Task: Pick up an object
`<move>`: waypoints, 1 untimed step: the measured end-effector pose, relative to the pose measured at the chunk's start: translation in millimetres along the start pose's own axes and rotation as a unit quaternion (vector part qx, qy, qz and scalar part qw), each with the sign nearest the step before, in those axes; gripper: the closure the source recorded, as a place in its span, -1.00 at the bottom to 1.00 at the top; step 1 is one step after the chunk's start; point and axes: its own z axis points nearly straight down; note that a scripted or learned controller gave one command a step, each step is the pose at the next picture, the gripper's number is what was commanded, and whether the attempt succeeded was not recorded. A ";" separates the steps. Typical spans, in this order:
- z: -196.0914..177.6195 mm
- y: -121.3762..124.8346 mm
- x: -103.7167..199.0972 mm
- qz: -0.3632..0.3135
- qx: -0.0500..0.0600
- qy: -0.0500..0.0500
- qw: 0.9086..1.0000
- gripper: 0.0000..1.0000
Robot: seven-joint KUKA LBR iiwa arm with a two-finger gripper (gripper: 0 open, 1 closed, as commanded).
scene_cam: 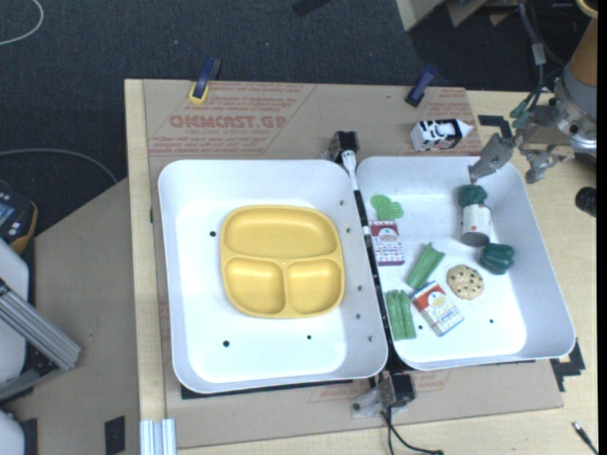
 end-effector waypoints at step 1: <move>-7.7 1.8 0.4 -0.001 -0.007 -0.001 1.000 -1.00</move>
